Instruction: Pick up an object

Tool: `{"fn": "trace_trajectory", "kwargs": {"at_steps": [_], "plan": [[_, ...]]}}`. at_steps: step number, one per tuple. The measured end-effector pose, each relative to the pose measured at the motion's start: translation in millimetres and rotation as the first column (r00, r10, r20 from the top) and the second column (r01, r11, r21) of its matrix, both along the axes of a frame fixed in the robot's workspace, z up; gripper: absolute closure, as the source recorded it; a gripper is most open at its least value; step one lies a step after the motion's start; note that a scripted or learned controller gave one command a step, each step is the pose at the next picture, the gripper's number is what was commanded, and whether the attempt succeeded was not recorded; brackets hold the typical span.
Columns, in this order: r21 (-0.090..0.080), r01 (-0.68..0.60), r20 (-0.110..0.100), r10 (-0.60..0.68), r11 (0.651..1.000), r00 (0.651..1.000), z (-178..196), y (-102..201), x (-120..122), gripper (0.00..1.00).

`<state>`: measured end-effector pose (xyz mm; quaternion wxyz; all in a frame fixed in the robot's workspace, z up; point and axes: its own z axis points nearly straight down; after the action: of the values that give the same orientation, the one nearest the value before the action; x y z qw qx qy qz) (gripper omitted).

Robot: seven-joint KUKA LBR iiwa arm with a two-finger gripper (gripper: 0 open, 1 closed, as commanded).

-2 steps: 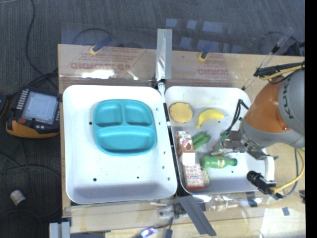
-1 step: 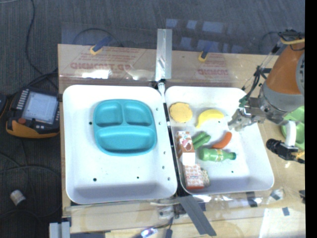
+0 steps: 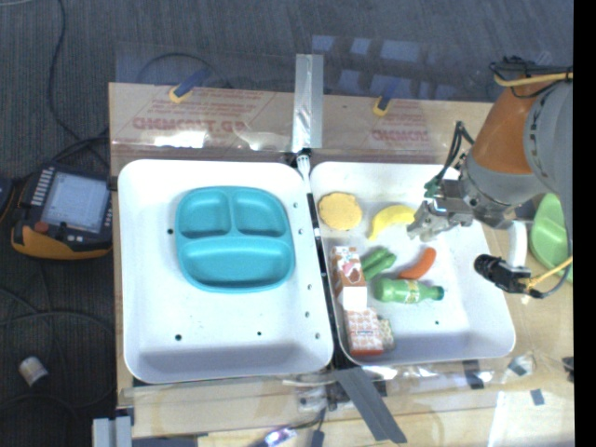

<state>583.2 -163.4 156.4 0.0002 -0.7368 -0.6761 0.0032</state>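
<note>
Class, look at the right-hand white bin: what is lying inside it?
The right bin holds a round yellow cookie, a banana, a carrot, a green bottle, a green pepper and small boxes.

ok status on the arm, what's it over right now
Gripper low in right bin, between yellow banana and orange carrot. Nothing seen held. Green bottle close by.

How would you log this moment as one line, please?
gripper over right bin | nearest: yellow toy, orange carrot | nothing visibly held

Grey arm (image 3: 556, 152) with orange band, black cable, small metal hand (image 3: 431, 223).
</note>
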Motion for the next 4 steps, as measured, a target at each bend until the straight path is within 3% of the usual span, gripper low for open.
{"fn": "trace_trajectory", "kwargs": {"at_steps": [1,2,3,4], "plan": [[0.0,0.0,0.0,0.0,1.0,1.0,0.0,0.0,0.0,0.0],[0.001,-0.118,0.013,0.118,0.993,0.993,-66.9,-31.2,-27.2,0.0],[0.003,-0.119,0.016,0.119,0.993,0.993,-56.8,-30.0,-25.8,1.0],[0.001,-0.043,0.003,0.043,0.999,0.999,58.6,-10.5,-28.1,1.0]]}}
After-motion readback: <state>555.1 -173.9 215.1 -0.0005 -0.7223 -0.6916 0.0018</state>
